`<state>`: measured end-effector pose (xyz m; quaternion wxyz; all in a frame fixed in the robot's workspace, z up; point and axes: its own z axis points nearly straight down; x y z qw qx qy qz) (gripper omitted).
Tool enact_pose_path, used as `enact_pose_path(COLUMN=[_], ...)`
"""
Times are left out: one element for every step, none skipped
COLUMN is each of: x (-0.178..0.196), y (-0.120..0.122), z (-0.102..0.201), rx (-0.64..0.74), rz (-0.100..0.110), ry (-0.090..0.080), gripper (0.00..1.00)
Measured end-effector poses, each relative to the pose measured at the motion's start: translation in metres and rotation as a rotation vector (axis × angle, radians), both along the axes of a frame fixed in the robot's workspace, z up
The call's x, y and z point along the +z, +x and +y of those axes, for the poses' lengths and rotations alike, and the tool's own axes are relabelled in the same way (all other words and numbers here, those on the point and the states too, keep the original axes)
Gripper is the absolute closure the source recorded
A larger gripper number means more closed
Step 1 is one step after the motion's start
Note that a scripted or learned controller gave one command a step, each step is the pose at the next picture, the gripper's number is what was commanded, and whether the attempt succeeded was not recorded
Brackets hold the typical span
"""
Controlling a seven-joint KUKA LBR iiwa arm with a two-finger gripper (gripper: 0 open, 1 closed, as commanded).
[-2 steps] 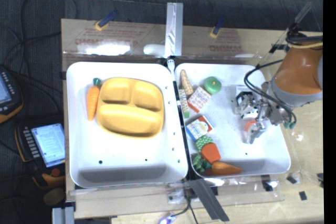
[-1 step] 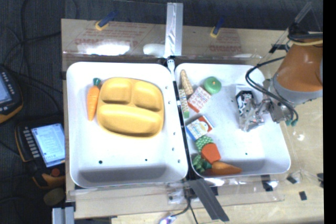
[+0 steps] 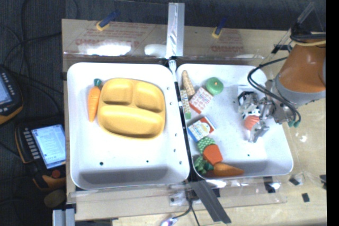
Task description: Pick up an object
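Orange-red and small, an object (image 3: 251, 122) lies at the gripper (image 3: 254, 123) in the right bin (image 3: 275, 164), right of frame centre; the metal parts crowd it, and I cannot tell whether the fingers are spread or pinching it. To do this step well, the arm should probably settle squarely over the piece and lift straight up, staying off the bin's right wall. Most other things sit along that bin's left side: a green ball (image 3: 214, 85), two small cartons (image 3: 200, 114), and a carrot (image 3: 225, 170) at the lower edge. They lie well apart from the gripper. The left bin (image 3: 79, 161) holds a yellow tray (image 3: 131, 107) and another carrot (image 3: 93, 103).
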<state>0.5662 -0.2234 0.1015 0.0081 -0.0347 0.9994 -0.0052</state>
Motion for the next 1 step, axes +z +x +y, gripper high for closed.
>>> enact_pose_path(x=[-0.0113], y=[-0.0032], z=[0.0045], rx=[-0.073], rz=[0.005], ry=[0.007], gripper=[0.00])
